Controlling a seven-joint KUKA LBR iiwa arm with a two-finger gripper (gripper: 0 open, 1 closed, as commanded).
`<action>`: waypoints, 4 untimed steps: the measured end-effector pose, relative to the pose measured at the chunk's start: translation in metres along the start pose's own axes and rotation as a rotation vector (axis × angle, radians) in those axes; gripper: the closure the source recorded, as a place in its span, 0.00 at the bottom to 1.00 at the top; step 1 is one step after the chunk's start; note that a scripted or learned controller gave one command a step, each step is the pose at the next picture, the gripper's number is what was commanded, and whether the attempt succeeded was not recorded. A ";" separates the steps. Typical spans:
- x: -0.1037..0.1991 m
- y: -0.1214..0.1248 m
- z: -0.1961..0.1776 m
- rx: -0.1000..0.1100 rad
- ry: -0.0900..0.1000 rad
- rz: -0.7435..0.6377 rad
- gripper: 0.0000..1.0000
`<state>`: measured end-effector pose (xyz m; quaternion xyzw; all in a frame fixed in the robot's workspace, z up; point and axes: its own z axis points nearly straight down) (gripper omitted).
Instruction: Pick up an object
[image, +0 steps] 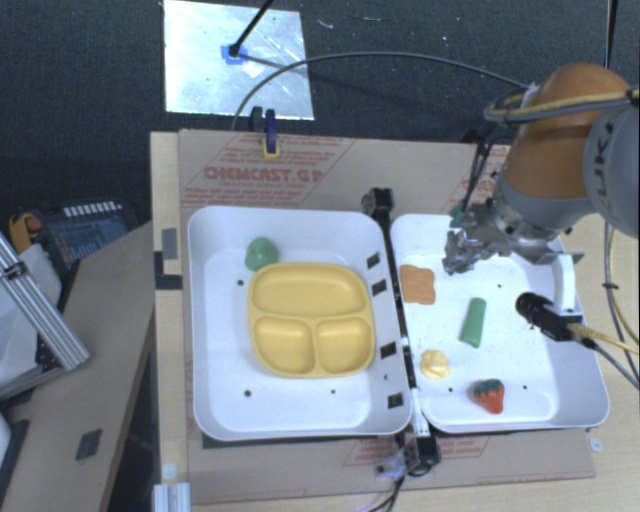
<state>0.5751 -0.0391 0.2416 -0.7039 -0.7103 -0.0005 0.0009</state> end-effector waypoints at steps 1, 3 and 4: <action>0.052 -0.022 -0.004 0.000 0.000 -0.001 1.00; 0.145 -0.053 0.025 0.000 0.000 0.000 1.00; 0.142 -0.052 0.025 -0.001 -0.001 0.006 0.00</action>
